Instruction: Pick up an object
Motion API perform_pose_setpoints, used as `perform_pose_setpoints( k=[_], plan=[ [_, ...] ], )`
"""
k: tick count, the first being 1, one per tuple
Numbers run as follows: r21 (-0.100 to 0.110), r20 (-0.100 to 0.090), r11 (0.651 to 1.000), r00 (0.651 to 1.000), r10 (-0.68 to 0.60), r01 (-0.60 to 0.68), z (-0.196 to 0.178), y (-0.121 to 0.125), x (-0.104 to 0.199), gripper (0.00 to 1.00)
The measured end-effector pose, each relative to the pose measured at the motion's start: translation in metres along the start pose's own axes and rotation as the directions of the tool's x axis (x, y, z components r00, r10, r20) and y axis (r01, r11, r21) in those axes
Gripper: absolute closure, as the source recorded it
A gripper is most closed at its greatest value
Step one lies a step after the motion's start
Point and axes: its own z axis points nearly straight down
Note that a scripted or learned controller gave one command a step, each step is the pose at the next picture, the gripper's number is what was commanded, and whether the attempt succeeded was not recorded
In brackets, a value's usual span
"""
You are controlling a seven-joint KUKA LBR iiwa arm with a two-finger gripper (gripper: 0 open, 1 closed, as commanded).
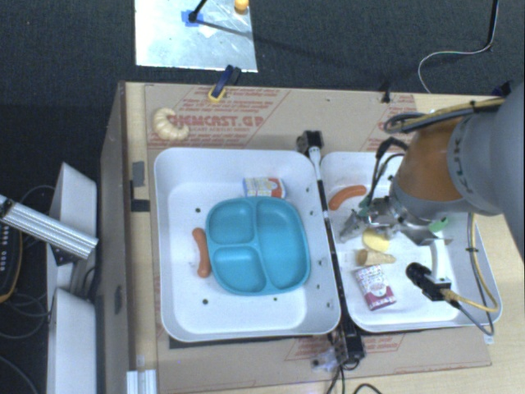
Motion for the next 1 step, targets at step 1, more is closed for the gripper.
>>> perform_pose_setpoints(
  k=[1],
  plan=[
    [0.003,0.0,1.0,1.0,0.002,-0.002,-0.0067,-0.0277,0.0002,0.0]
  ],
)
